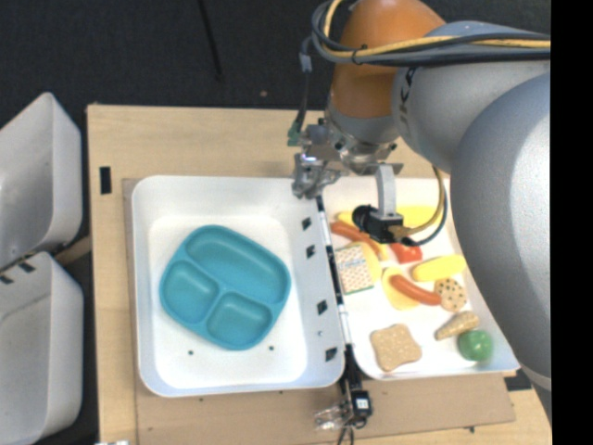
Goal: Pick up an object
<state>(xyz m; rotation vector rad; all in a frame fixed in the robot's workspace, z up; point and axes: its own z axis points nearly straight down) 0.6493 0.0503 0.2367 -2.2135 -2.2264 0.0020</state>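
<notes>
The arm [482, 100] bends down from the right, its gripper [309, 180] over the far rim between the two bins [141, 286], with its grip impossible to tell.

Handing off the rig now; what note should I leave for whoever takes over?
Hand: above the far end of the wall between the bins; no object seen in it.
Left bin: teal divided plate.
Right bin: toy food, including toast slice, hot dog, green ball.
Done: nothing picked yet.
Left: choose one object, grasp, lift.
</notes>
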